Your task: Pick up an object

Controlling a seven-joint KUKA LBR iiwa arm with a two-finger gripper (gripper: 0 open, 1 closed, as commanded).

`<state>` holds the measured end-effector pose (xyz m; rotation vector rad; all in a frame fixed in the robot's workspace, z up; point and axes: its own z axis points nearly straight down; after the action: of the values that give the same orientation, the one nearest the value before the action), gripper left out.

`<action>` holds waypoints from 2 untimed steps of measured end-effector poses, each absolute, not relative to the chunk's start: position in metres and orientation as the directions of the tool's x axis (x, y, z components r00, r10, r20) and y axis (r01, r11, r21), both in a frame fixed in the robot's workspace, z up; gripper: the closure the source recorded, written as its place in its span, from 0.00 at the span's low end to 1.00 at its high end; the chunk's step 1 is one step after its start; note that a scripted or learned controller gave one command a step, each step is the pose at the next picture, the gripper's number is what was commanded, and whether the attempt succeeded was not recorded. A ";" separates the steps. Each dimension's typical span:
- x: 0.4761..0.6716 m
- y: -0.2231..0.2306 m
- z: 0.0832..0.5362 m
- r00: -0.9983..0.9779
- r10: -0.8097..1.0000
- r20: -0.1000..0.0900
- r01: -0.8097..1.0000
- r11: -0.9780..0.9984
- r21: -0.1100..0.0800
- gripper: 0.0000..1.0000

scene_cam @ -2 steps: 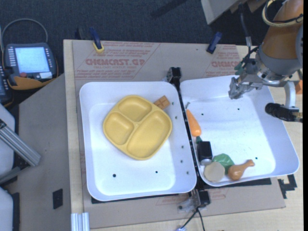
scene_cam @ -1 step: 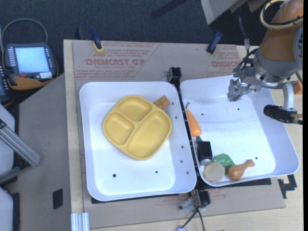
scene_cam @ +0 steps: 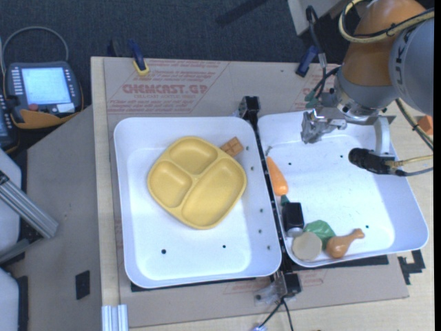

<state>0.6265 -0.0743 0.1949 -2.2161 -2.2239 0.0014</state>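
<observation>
My gripper (scene_cam: 313,131) hangs over the far part of the right bin (scene_cam: 344,185), with nothing between its fingers. An orange carrot (scene_cam: 277,176) lies along that bin's left wall, below and left of the gripper. Nearer the front left corner sit a small black block (scene_cam: 293,216), a green piece (scene_cam: 321,229), a round beige disc (scene_cam: 307,246) and a brown drumstick (scene_cam: 344,242). In the left bin (scene_cam: 138,205) rests a yellow divided plate (scene_cam: 198,181), with a small brown waffle-like piece (scene_cam: 232,147) at its far right edge.
The right bin's middle and right side are bare white floor. A black clamp (scene_cam: 249,106) sits on the divider between the bins at the far end. A teach pendant (scene_cam: 43,92) lies off the bench at the far left.
</observation>
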 end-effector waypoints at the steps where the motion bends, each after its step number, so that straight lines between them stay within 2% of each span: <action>1: 0.630 -0.025 0.192 -0.004 1.000 0.001 1.000 0.004 -0.002 1.00; 2: 0.641 0.037 0.204 -0.006 1.000 0.001 1.000 0.006 0.004 1.00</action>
<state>0.6406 0.0370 0.2039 -2.2159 -2.2294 -0.0056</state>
